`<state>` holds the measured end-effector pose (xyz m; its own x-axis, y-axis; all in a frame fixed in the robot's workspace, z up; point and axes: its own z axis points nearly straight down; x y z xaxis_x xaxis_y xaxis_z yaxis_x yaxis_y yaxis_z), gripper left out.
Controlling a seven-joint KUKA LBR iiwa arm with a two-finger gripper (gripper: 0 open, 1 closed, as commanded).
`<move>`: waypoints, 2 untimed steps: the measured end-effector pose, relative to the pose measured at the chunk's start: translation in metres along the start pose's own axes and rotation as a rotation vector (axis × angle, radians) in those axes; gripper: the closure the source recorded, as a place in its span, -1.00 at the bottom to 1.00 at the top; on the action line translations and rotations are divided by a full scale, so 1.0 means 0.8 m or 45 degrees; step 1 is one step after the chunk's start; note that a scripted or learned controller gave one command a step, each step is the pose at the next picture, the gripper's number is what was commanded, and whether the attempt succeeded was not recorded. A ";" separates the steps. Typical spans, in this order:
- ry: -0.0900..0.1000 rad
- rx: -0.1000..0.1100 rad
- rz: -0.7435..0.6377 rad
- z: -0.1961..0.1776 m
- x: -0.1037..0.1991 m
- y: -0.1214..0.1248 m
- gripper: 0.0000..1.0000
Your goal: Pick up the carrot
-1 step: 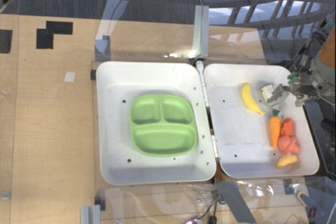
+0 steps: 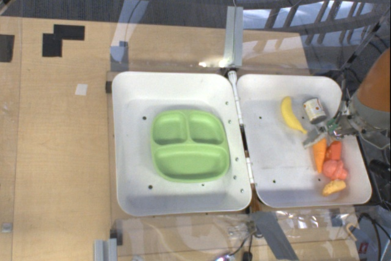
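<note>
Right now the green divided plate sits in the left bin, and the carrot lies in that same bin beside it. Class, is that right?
Not quite. The green divided plate is in the left bin, but the carrot lies in the right bin, near the banana, as the camera view shows.

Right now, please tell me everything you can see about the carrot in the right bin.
The carrot is a small orange piece with a smooth, plastic-looking surface, likely a toy. It lies flat near the right wall of the right bin, its long axis running roughly up and down in the view. The gripper sits over its upper end, hiding that part. On its right side it touches a red toy.
</note>
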<state>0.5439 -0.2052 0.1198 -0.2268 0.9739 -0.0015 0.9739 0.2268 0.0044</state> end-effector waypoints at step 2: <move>-0.015 -0.025 0.035 0.020 0.004 -0.018 1.00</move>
<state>0.5289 -0.2057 0.1039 -0.1995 0.9798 -0.0129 0.9795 0.1998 0.0245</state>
